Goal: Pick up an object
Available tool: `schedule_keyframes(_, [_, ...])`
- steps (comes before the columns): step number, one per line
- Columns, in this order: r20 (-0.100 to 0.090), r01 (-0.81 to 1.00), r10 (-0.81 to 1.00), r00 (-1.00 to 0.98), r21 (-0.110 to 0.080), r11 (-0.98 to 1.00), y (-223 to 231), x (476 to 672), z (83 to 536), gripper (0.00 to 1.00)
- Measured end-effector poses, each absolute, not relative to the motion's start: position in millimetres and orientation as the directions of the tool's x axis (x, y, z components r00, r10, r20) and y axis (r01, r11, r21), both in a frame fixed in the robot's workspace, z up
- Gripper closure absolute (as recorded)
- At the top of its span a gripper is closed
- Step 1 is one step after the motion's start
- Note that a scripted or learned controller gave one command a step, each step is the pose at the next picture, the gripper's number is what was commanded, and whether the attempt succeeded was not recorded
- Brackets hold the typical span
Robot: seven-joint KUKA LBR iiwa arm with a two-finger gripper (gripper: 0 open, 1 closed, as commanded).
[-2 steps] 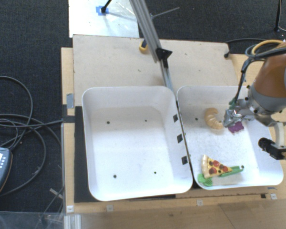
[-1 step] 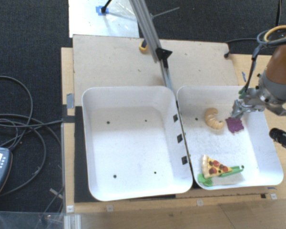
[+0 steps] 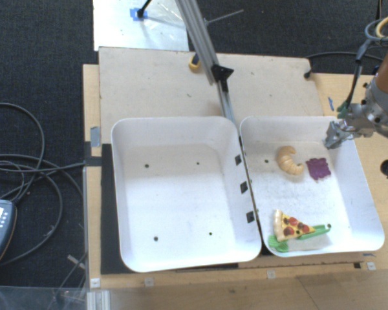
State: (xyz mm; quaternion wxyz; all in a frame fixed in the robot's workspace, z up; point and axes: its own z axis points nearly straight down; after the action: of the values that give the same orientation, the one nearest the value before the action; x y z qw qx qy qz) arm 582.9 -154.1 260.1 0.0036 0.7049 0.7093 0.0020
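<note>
Gripper: the gripper (image 3: 334, 136) hangs over the far right edge of the right bin (image 3: 368, 205). It is too small and blurry here, so I cannot tell how it is set. Nothing shows in it.
Arm: the grey arm (image 3: 383, 105) with its orange band comes in from the right, likely so it can reach down to the toys.
Croissant: a toy croissant (image 3: 290, 160) lies in the middle of the right bin, near the gripper. It may be the easiest to grab.
Purple toy: a small purple toy (image 3: 318, 168) lies just beside the croissant.
Pizza: a toy pizza slice (image 3: 289, 225) sits at the near edge, touching a green toy (image 3: 304, 234).
Left bin: the left bin (image 3: 126, 192) is white with small dark dots.
Bench: both bins sit on a pale wooden bench (image 3: 155, 82).
Room: dark carpet (image 3: 39, 57) lies around it, with black cables (image 3: 26, 166) on the left.
</note>
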Motion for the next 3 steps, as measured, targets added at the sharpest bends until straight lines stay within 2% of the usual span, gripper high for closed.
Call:
schedule_keyframes(1, [0.002, 1.000, 1.000, -0.011, 0.001, 0.011, -98, 573.0, 260, 1.00])
schedule_keyframes(3, [0.003, 1.000, 1.000, -0.012, 0.000, 0.012, 24, 571.4, 236, 1.00])
